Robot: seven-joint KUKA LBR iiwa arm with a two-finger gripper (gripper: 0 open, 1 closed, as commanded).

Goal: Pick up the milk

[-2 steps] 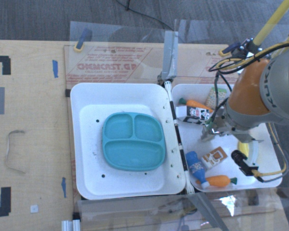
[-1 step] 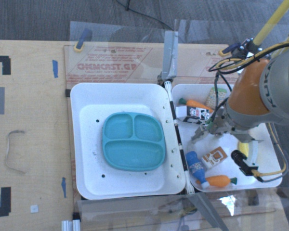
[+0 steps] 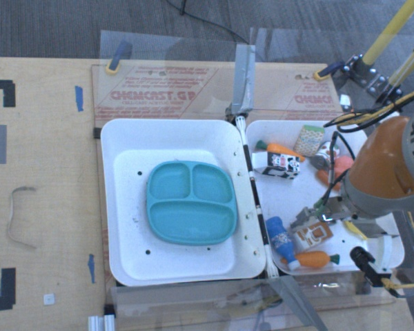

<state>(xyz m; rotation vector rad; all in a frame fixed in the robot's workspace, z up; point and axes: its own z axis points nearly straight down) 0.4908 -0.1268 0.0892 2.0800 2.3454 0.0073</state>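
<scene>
Gripper (image 3: 316, 221) low in right bin (image 3: 290, 192).
Finger state: cannot tell. Milk (image 3: 277, 164) lies at upper left of that bin, apart from gripper.

We saw two bins, the left bin (image 3: 124, 150) and the right bin (image 3: 290, 198), of white plastic with a faintly speckled, matt finish. The teal plate (image 3: 191, 202) in the left one looked like smooth moulded plastic with a soft sheen. The bench (image 3: 41, 185) had a pale wood-grain surface, matt, with strips of black and blue tape (image 3: 79, 98) on it. Clear acrylic sheets (image 3: 165, 88) with red printing stood behind the bins, glossy. The milk (image 3: 281, 164) looked like a small printed carton, black and white. The carrot (image 3: 310, 259) seemed smooth orange plastic, the blue bottle (image 3: 281, 240) likewise plastic. The arm's orange band (image 3: 386, 161) shone glossy above grey casing.
</scene>
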